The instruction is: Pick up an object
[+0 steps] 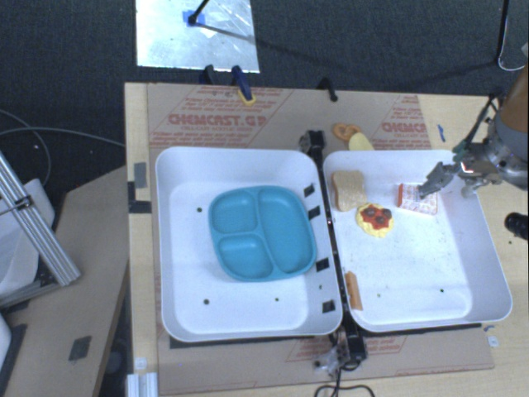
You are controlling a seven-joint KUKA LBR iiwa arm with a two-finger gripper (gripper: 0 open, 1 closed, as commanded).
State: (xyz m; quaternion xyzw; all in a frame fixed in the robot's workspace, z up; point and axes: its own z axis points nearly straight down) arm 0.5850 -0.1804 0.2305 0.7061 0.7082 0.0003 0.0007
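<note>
In the right bin (463, 296) lie a slice of toy bread (350, 190), a round yellow pizza piece with red toppings (375, 219), a small red and white packet (417, 198) and a thin orange stick (353, 290) near the left wall. My gripper (431, 182) reaches in from the right and hangs over the packet's upper right corner. Nothing is visibly held between its fingers.
The left bin (186, 304) holds a blue divided plate (261, 231). Behind the bins on the cardboard lie an orange toy (345, 131) and a yellow toy (360, 142). A shiny sheet (197, 23) lies at the back. A metal frame (29, 222) stands at the left.
</note>
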